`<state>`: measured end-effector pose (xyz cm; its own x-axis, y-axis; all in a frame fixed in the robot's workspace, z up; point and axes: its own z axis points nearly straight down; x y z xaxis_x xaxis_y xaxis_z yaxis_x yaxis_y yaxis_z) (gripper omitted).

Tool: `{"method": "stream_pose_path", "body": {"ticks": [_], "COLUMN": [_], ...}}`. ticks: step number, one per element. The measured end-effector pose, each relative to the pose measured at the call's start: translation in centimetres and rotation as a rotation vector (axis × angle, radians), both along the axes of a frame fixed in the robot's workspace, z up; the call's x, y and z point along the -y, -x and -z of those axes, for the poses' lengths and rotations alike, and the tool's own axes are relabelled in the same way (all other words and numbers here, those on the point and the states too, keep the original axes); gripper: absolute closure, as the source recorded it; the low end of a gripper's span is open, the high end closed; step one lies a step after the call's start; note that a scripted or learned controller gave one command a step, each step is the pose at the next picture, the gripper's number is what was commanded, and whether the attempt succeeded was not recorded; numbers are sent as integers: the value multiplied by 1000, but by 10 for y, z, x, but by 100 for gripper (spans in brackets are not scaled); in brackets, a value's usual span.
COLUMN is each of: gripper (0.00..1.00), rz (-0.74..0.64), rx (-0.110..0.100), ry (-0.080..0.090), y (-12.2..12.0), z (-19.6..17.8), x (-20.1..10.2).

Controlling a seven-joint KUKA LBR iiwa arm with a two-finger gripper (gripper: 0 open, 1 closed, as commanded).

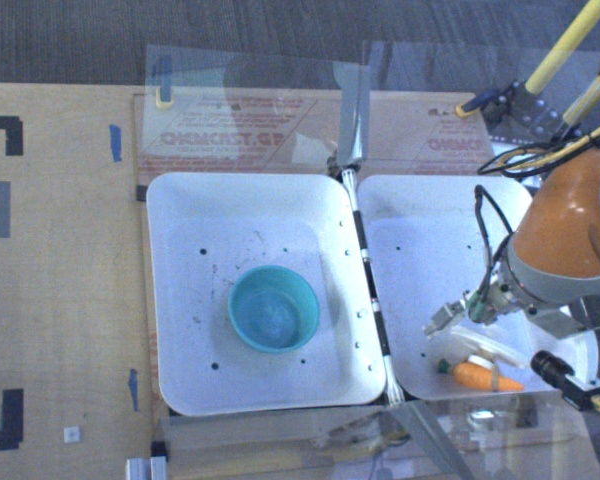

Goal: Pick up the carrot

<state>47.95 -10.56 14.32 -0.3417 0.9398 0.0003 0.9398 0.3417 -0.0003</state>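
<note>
The carrot [477, 375], orange with a small green end at its left, lies on the floor of the right bin [420, 268] near its front edge. My gripper [460, 318] hangs just above and behind it, a little to the left, under the grey arm with the orange band. Nothing shows between the fingers, and the carrot lies apart from them. A pale whitish piece [488, 348] lies between the gripper and the carrot.
A teal bowl [273, 308] stands in the left bin [180, 268], toward its front centre. A metal divider [365, 268] runs between the two bins. Clear plastic walls [250, 118] rise behind the bins. Cables and yellow rods [570, 38] sit at the back right.
</note>
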Motion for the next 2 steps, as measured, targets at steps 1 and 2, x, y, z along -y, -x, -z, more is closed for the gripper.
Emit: {"method": "stream_pose_path", "body": {"ticks": [1,2], "gripper": [0,0], "rz": [-163,-263], "rx": [4,2], "ry": [2,0], "y": [-1,-1], "z": [-76,-80], "x": [66,16]}}
